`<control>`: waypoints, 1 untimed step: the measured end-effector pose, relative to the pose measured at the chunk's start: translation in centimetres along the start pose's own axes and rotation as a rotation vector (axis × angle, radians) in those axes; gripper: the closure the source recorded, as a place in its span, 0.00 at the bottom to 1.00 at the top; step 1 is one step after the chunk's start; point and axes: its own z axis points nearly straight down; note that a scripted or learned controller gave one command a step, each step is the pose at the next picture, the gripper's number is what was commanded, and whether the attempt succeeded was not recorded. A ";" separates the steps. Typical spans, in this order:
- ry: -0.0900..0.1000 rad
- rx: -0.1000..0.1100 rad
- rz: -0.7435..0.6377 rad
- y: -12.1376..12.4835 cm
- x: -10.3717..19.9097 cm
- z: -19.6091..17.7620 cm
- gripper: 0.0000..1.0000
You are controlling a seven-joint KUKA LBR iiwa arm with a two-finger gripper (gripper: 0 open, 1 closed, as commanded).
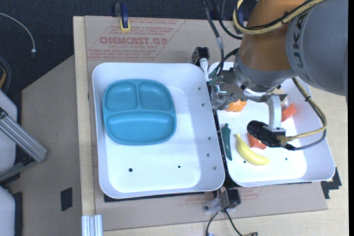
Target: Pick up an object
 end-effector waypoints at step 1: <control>0.000 0.004 0.001 -0.6 4.5 0.5 1.00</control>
